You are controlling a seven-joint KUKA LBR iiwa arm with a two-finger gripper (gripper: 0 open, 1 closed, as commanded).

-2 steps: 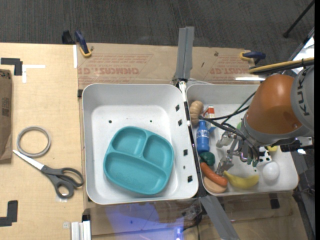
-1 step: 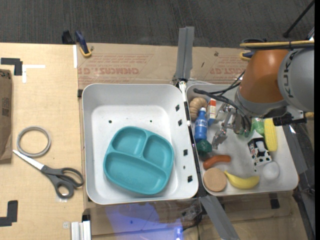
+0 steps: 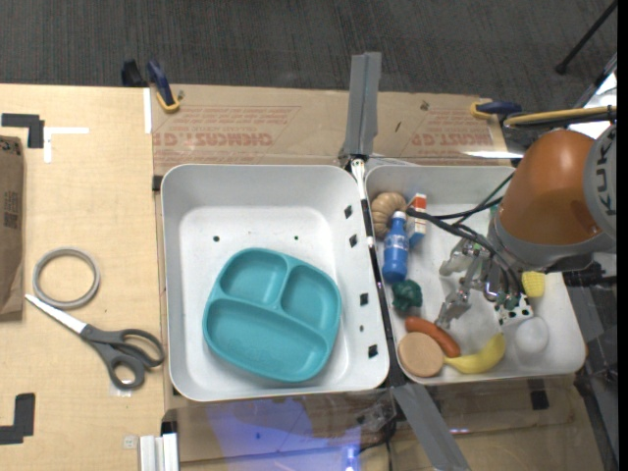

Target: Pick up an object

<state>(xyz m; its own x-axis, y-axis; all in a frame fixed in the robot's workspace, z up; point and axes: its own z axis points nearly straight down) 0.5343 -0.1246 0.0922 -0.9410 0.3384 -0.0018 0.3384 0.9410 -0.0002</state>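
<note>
One smooth teal three-compartment plastic plate [image 3: 272,314], rounded.

The bench [image 3: 78,165] bears bins [image 3: 255,189], scissors [image 3: 103,340] and tape roll [image 3: 66,276].

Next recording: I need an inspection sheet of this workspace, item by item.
Surface: bench with two white bins side by side.
Job's things: right bin holds a blue bottle, banana, red sausage-shaped toy, tan disc, dark green lump, white ball and other small things.
Clutter: teal divided plate in the left bin; scissors and tape roll on the bench.
Grippers: pincer low in the right bin; grasp unclear.
Cables: black cables by the wrist.
Surroundings: dark floor.
</note>
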